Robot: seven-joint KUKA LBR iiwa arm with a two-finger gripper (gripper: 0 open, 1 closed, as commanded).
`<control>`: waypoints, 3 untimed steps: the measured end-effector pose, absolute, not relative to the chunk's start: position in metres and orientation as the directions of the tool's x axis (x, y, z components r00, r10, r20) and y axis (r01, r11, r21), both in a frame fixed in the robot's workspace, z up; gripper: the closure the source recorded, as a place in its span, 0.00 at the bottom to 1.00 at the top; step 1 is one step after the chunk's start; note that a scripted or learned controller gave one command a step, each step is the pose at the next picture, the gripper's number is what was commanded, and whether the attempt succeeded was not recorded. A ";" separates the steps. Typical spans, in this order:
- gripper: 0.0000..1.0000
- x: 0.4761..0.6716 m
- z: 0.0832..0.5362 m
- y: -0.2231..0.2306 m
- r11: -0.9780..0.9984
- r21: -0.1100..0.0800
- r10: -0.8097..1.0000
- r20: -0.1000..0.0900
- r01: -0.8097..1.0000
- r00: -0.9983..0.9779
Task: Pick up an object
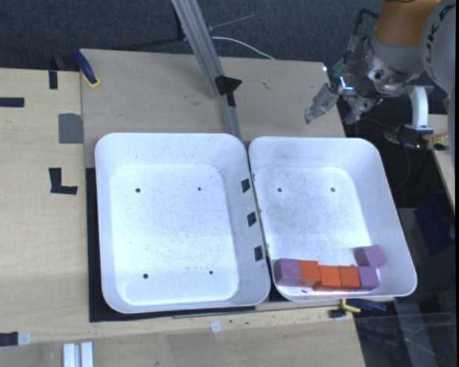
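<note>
Camera view: a slanted look down on a bench with two shallow white bins side by side, and one grey arm with an orange band reaching in from the right.
Gripper: the gripper (333,104) hangs above the bench, just past the far rim of the right bin (382,174); its two fingers look spread a little apart, with nothing between them.
Blocks: a tight cluster of blocks (329,271) lies in the right bin, well apart from the gripper, toward the viewer from it, packed against the bin's near wall.
Count of blocks: about six, as far as the touching edges allow: three purple blocks (289,270) and roughly three orange blocks (330,275). One purple sits at the row's end farthest from the arm's side, two are stacked or nested at the other end.
Left bin: the left bin (107,205) lies farther from the gripper, across the shared rim.
Count of bins: two.
Step in hand: the approach, by my reading; no block is lifted or touched.
Next move: the gripper probably needs to travel over the right bin toward its near wall, descend on one block, and close. The crowding against the wall could block a finger.
</note>
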State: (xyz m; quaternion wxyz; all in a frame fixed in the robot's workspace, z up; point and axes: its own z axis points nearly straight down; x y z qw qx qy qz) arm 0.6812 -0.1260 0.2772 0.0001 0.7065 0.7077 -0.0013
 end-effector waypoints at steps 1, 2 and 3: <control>0.00 0.595 0.228 -0.136 -0.003 -0.010 1.000 0.000 1.000 0.003; 0.00 0.651 0.087 -0.107 0.003 -0.007 1.000 0.000 1.000 -0.003; 0.00 0.670 0.153 -0.028 -0.001 -0.004 1.000 -0.002 1.000 0.001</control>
